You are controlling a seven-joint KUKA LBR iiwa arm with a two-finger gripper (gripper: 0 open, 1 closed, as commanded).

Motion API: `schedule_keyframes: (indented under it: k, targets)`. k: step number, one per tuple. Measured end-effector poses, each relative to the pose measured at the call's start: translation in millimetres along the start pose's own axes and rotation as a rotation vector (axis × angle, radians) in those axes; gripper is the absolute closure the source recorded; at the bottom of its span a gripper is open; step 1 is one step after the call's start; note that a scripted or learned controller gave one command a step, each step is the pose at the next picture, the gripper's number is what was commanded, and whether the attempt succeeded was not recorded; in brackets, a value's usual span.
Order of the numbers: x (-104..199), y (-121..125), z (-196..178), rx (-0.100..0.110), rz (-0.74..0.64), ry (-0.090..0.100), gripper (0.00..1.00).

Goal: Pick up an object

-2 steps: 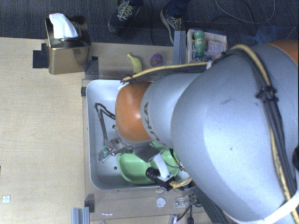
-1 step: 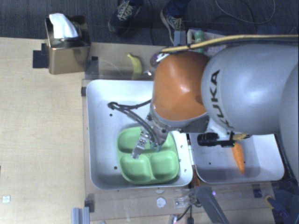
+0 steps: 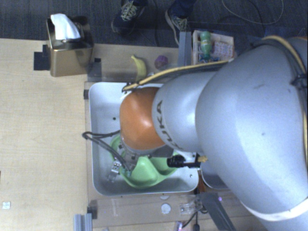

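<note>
The arm [image 3: 231, 109], smooth grey with a glossy orange band, covers most of the left bin [image 3: 98, 129] and hides the right one. The pincer [image 3: 117, 167] sits low in the left bin, largely masked by the wrist; its state cannot be determined. A rounded, smooth green object [image 3: 142, 173] lies directly under it, partly concealed. A banana [image 3: 139, 66] rests on the table [image 3: 43, 143] beyond the bin.

Even overhead light, soft focus.
The bench [image 3: 43, 129] was brightly and evenly lit, the carpet above it dim. The arm [image 3: 226, 114] showed a soft sheen, cast shadow into the white bin [image 3: 98, 129], and looked slightly blurred.
</note>
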State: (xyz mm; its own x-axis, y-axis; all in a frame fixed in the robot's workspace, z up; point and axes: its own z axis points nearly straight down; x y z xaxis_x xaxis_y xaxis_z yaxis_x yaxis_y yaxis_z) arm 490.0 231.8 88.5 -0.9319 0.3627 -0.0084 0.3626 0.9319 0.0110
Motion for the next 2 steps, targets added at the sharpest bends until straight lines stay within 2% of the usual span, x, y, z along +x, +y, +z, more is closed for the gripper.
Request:
schedule_keyframes:
  k: [1,2]
  targets:
    - [-84,38,1,0.002,-0.044,0.002,0.00]
    - [-111,13,3,-0.001,-0.449,0.020,0.00]
